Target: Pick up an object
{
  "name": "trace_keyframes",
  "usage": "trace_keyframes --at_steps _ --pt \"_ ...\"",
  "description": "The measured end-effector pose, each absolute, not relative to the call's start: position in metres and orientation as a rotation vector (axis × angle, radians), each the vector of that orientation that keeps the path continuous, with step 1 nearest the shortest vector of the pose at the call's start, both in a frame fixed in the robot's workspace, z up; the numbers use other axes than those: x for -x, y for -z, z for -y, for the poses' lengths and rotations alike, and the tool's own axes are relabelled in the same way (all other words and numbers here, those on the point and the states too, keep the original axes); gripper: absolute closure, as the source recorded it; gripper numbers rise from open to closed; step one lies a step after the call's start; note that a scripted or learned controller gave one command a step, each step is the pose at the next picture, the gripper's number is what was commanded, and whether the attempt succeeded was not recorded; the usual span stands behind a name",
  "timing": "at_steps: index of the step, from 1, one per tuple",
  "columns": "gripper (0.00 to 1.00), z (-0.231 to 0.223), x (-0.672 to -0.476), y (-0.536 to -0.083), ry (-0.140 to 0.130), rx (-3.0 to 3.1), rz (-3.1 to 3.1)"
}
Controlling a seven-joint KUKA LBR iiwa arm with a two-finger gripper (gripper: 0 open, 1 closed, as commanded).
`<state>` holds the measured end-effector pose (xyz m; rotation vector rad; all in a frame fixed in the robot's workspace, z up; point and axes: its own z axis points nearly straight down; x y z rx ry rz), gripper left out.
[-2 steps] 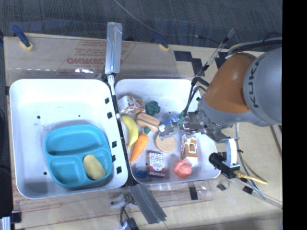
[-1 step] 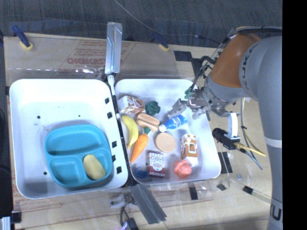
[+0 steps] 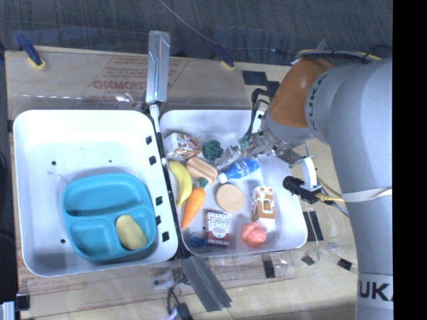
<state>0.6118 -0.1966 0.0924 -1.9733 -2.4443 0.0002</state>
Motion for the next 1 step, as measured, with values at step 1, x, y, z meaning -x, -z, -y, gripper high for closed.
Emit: trace_keyframes --at_steps 1 --pt "0.0 0.1932 -0.5921 -0.0917 -0.002 1.908 2.491"
